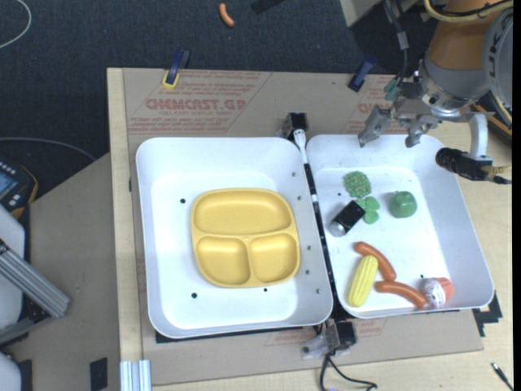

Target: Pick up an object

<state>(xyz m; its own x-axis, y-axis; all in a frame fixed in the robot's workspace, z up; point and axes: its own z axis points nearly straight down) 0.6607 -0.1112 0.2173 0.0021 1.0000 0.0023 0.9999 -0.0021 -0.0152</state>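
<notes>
Bench seen from above at a slant. A brown board (244,100) printed with red lettering covers the bench top, held at its far edge by a yellow-and-blue clamp (173,70) and a blue clamp (361,75); beyond it lies dark carpet (122,15) with a small orange piece (226,14) on it.

Left bin (159,218): a yellow divided plate (244,236) with three compartments sits near its middle.

Right bin (464,235): a green broccoli floret (356,183) lies toward the far side, a green pepper (402,204) to its right, and a black block (348,217) near the bin's left wall, touching a small green piece (371,210). Nearer the front edge lie a yellow corn cob (363,279), two orange sausages (387,275) and a small red-and-white object (437,291).

The gripper (391,130) hangs above the far rim of the right bin with its two fingers spread wide and nothing between them, well apart from the objects.
</notes>
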